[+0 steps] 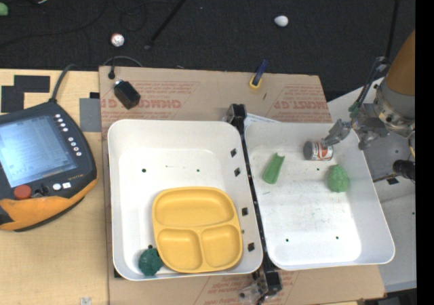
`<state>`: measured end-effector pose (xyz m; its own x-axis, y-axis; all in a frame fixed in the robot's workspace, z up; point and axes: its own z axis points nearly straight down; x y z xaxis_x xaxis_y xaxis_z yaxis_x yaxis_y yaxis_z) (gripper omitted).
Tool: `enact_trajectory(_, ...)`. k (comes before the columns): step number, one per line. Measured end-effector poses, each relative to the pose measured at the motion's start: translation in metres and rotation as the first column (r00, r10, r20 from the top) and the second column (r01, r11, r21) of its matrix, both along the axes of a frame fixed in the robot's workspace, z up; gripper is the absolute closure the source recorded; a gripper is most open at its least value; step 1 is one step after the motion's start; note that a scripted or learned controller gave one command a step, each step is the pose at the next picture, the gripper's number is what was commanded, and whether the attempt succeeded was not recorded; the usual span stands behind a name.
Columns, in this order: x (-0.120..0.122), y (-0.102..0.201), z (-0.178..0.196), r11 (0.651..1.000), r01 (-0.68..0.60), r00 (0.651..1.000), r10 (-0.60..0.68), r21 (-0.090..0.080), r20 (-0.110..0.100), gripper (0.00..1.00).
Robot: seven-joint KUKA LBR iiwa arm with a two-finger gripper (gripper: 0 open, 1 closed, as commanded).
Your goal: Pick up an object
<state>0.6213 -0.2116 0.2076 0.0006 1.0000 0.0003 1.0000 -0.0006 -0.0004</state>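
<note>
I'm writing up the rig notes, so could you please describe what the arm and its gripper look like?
At the right edge, the arm shows an orange band above a grey, rounded wrist section. The gripper is thin grey metal, slim and angular, with narrow finger-like pieces. A thin dark cable runs nearby.

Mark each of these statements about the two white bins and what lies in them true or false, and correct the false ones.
1. The yellow three-compartment plastic tray lies in the left white bin. True.
2. The small silver can with a red band lies in the left bin. False: it lies in the right white bin, near the gripper.
3. The dark green lumpy object sits beside the tray's lower left corner. True.
4. The elongated green object rests on the yellow tray. False: it lies in the right bin.
5. The light green lumpy object shares a bin with the can. True.
</note>
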Motion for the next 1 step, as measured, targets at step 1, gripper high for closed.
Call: enact_trajectory(1,0.0003,-0.0002,0.0101,1.000,-0.001,1.000,0.001,0.001,0.001,1.00)
